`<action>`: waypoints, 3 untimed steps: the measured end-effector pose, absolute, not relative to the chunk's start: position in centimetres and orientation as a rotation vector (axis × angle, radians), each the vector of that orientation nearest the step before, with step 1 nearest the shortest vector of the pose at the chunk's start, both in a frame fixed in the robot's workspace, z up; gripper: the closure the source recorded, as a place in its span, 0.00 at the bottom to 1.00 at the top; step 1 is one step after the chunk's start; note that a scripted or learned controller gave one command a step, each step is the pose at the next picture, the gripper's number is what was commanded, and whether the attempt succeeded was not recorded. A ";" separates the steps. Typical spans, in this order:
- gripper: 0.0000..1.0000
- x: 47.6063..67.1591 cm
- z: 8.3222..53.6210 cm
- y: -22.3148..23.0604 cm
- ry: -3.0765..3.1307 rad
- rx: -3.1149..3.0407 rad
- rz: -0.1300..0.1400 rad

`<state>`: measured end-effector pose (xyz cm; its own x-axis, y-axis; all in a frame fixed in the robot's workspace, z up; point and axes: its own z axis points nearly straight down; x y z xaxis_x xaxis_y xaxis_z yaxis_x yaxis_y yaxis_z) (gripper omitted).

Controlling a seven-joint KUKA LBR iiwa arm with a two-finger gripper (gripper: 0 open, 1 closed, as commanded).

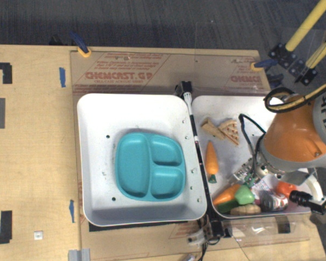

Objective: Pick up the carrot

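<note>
The carrot (211, 157) is a small orange toy with a green stub at its near end. It lies lengthwise on the floor of the right bin (228, 109), close to the bin's left wall. My gripper (251, 174) hangs low in the same bin, to the right of the carrot and a little nearer the front. It sits under the orange wrist band (290, 137), just above a heap of toy food. The carrot lies apart from the gripper, with nothing touching it.
Heaped at the right bin's front are an orange piece (225, 197), a green piece (244, 196) and a red piece (285, 188). Tan wedge pieces (224, 129) lie behind the carrot. The left bin (98, 118) holds a teal divided plate (150, 166).
</note>
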<state>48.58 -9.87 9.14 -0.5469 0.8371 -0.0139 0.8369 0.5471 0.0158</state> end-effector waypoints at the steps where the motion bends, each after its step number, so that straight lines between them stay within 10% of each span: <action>1: 0.00 48.6 9.0 -9.9 2.745 1.487 0.010; 2: 1.00 48.8 10.2 -9.8 2.740 1.484 0.017; 3: 0.00 48.8 10.1 -9.8 2.741 1.485 0.016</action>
<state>48.80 -9.81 10.14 -0.5460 0.8377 -0.0163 0.8374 0.5462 0.0209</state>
